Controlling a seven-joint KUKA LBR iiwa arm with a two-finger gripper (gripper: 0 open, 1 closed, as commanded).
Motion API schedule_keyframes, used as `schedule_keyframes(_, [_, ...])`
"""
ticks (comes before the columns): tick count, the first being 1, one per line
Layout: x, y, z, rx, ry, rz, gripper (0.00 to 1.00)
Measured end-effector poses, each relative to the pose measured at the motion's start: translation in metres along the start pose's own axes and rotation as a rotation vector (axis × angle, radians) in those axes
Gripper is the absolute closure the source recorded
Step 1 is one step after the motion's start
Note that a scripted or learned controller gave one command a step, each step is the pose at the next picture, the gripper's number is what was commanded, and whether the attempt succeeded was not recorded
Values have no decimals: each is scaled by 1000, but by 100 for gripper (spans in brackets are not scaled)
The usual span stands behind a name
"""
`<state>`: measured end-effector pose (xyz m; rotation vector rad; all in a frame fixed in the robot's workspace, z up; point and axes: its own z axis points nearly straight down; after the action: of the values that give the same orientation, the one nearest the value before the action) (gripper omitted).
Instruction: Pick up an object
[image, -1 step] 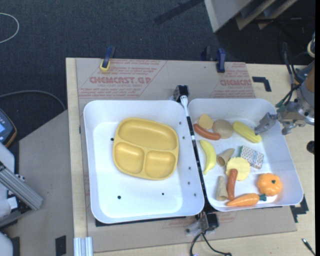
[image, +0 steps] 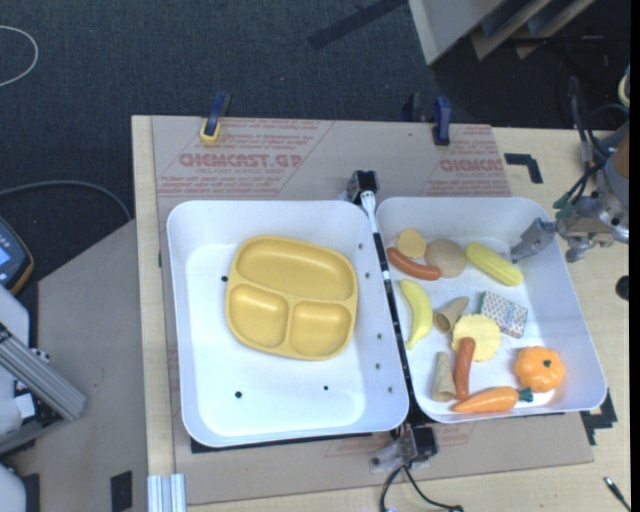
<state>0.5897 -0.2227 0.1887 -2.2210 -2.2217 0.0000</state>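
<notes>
We see two shallow white bins side by side on the bench (image: 150, 300), their inner rims touching along a dark seam with clips at either end. The left bin (image: 200, 380) holds a yellow divided plate (image: 292, 297) set toward its upper middle, with wide bare white floor below it and along its left wall.

The right bin (image: 575, 300) carries the toy food. Near its top lie a round bun (image: 411, 243), a red sausage (image: 413, 265), a tan potato (image: 446, 256) and a yellow corn cob (image: 493, 264), close together. Just beside the dividing rim lies a banana (image: 418, 311). Lower down we see a small cone (image: 452, 312), a patterned block (image: 503, 314), a pale yellow piece (image: 478, 335), a second sausage (image: 463, 366) standing lengthwise, a tan roll (image: 443, 375), a carrot (image: 487, 401) along the bottom wall, and an orange pumpkin (image: 540, 368) near the lower right corner.

The end effector (image: 545, 240) sits over the upper right corner of the right bin, close to the far right rim, with one grey finger (image: 532, 241) angled toward the corn cob but apart from it. We cannot tell how far its fingers are spread, and we see nothing between them. Bare floor runs down the right side of this bin, between the food and the right wall.
</notes>
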Motion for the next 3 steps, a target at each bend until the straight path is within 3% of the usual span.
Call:
schedule_keyframes(2, [9, -6, 105, 3, 8, -3, 0])
schedule_keyframes(3, [7, -6, 94, 0, 2, -3, 100])
